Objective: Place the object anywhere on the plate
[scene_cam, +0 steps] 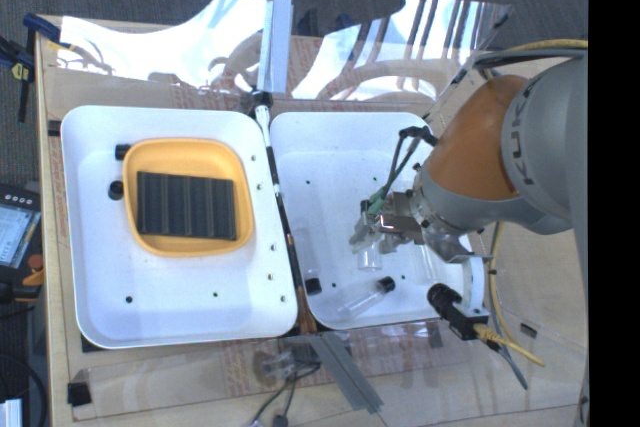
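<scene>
Blocking the end effector [372, 237]: grey arm [520, 155].

One fixed camera above the pale wooden worktop [200, 370], looked down at a slant, took in both shallow white bins [100, 305] side by side, grey-and-orange arm [500, 155] entered from right

White letters are seen on the grey arm [545, 130], near the orange band [480, 150]; they run sideways and are cut off, so no word can be read with certainty; no other text can be read.
</scene>
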You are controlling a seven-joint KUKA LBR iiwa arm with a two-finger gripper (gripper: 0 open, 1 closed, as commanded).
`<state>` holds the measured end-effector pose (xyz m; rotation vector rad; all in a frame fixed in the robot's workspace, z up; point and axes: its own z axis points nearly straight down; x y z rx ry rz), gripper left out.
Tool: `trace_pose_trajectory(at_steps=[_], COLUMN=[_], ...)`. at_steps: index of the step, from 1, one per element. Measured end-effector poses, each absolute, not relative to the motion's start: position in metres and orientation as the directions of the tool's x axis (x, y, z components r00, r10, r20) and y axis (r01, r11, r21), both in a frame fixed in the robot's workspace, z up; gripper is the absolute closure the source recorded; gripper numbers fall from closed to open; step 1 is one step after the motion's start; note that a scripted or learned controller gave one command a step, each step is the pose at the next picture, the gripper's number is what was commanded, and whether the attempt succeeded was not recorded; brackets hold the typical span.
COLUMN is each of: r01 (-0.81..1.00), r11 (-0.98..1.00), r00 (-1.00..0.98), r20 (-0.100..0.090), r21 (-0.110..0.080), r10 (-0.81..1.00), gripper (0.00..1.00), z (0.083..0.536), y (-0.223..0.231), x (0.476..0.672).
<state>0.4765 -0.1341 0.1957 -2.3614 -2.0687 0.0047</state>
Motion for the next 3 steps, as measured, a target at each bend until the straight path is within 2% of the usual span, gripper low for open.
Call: trace_pose_trajectory(at_steps=[1, 2, 3], r01=[1.000, 0.969, 0.969], r11=[0.025, 0.247, 0.247], r00=[-0.025, -0.247, -0.247], r20=[0.001, 0.000, 0.000], r21=[-0.002, 0.000, 0.000], r10=[1.000, 0.969, 0.969], gripper=[1.00, 1.00, 0.00], z=[0.235, 0.250, 0.250], y=[-0.098, -0.087, -0.087], x=[0.557, 0.604, 0.604])
